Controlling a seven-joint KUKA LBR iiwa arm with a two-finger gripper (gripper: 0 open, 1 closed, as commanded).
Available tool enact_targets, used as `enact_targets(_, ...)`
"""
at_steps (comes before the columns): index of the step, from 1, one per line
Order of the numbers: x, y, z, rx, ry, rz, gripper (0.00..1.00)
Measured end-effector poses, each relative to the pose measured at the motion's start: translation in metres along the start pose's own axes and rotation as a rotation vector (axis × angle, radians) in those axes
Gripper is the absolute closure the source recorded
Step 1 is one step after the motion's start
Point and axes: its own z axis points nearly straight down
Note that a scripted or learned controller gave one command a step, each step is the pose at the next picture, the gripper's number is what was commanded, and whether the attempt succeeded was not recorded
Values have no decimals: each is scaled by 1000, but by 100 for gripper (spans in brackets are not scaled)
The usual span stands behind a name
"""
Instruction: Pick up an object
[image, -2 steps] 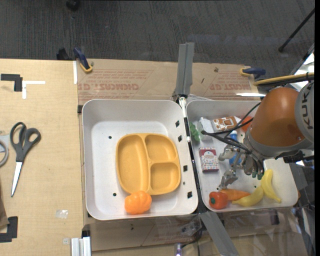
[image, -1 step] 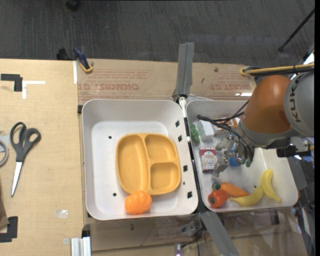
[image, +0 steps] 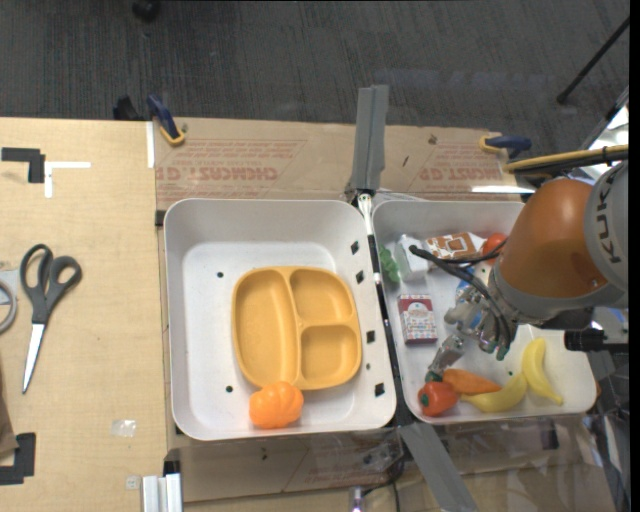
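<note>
My gripper (image: 468, 338) hangs low inside the right bin (image: 408, 215), with the orange-banded wrist just above it to the right. Its metal fingers (image: 449, 349) point down-left toward an orange carrot (image: 471, 381) and a red pepper-like toy (image: 437, 398), with a slight gap between their tips and nothing seen in it. Two yellow bananas (image: 541, 370) lie to the right of the carrot. A small maroon box (image: 416, 318) lies just left of the gripper. Behind the arm sit a brown-and-white packet (image: 452, 245), a green item (image: 388, 266) and a red piece (image: 493, 243).
The left bin (image: 190, 300) holds a yellow divided plate (image: 262, 325) and an orange toy fruit (image: 275, 405) at its front edge. Scissors (image: 42, 290) lie on the bench far left. A grey divider bar (image: 370, 140) runs between the bins at the back.
</note>
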Motion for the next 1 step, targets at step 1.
enact_targets(1, -17, -88, 0, 1, 2, -145, 0)
